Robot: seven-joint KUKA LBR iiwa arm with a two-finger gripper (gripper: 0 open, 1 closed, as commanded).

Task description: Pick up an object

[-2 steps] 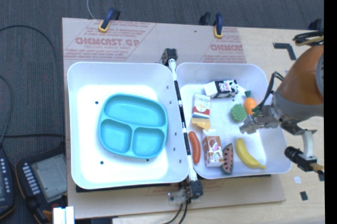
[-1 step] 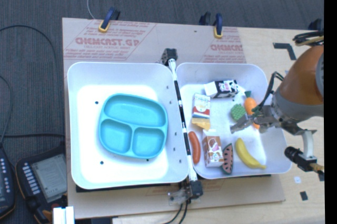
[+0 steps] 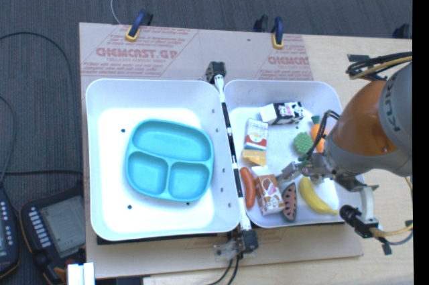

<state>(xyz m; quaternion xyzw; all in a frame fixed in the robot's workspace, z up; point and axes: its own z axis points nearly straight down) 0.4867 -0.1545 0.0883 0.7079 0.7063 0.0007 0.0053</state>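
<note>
Blue divided tray (image 3: 170,160) in the left white bin (image 3: 94,143).

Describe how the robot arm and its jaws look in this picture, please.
The arm is a thick rounded grey body with a broad orange band above the wrist. Black and yellow cables run along its upper side. The gripper is small, dark metal, with thin jaws. Another black fitting with cable sits below.

Bench (image 3: 201,52): two white bins side by side, left bin (image 3: 94,143), right bin (image 3: 322,92); clamps (image 3: 277,32) at far edge.
</note>
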